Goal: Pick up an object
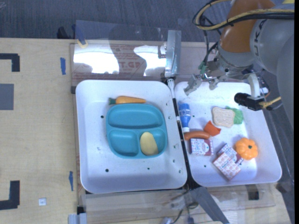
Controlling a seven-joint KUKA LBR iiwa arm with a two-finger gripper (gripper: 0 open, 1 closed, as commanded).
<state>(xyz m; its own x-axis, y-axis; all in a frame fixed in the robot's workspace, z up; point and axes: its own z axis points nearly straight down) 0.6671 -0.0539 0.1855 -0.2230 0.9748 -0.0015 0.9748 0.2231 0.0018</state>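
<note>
The gripper (202,80) is held over the right bin's (273,171) far edge, fingers apart, nothing between them. The bread slice (223,117) is judged the clearest target; a centred vertical descent is advised.

Potato (149,143) in tray (122,118)

Grey arm (275,36) with orange band (245,20) above the wrist, yellow and black cables (210,10) looped alongside, and a metal gripper (203,80) with a black fitting.
</note>
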